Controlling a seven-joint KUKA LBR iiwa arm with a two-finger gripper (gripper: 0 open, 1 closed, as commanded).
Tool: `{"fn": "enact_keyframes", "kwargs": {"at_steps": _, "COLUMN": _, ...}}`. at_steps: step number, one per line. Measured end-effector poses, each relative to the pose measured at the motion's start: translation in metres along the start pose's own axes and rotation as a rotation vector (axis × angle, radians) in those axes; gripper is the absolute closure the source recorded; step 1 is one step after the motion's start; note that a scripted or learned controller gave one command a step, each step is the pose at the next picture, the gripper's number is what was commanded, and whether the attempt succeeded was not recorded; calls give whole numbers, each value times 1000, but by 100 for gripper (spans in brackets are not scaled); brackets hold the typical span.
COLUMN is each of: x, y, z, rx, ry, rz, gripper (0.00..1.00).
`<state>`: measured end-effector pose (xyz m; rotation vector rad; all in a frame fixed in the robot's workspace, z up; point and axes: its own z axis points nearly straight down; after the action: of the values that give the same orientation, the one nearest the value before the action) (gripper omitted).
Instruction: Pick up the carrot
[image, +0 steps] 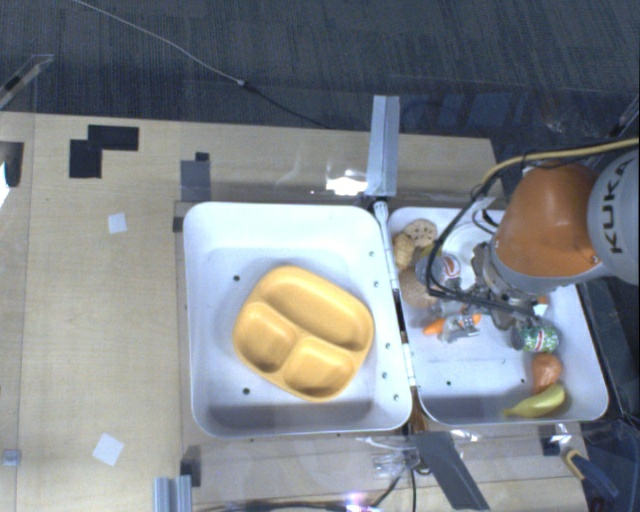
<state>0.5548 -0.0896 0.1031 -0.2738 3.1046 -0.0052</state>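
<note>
Two white bins side by side on the counter (90, 330). Left bin (215, 250): yellow divided plate (303, 330) near its centre, tilted slightly. Right bin (580, 385): arm (550, 222) reaching in from 3 o'clock, orange band above the wrist, black and yellow cables looping over at 12 o'clock. Hand (462, 322) low in the middle of the right bin, pointing toward 9 o'clock; open or closed, cannot tell, too small and cluttered. Carrot (434, 326): small orange piece just at 9 o'clock of the hand, on the bin floor near the divider between the bins; touching the hand or only beside it, unclear. Cookie (417, 235) at 12 o'clock of the carrot, in the bin's upper left corner, with a tan item (405, 250) just under it. Banana (537, 402) at 5 o'clock in the bin, along the lower rim. Reddish-brown fruit (546, 370) just above the banana, and a green-and-red item (542, 339) at 12 o'clock of that, beside the wrist.
</note>
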Motion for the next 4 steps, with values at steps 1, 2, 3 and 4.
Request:
{"fn": "enact_keyframes", "kwargs": {"at_steps": 1, "x": 0, "y": 0, "z": 0, "rx": 0, "ry": 1, "rz": 0, "gripper": 0}}
{"fn": "enact_keyframes", "kwargs": {"at_steps": 2, "x": -12, "y": 1, "z": 14, "rx": -3, "ry": 16, "rz": 96, "gripper": 0}}
{"fn": "enact_keyframes", "kwargs": {"at_steps": 3, "x": -9, "y": 0, "z": 13, "rx": -6, "ry": 7, "rz": -439, "gripper": 0}}
{"fn": "enact_keyframes", "kwargs": {"at_steps": 4, "x": -13, "y": 0, "z": 0, "rx": -2, "ry": -1, "rz": -439, "gripper": 100}}
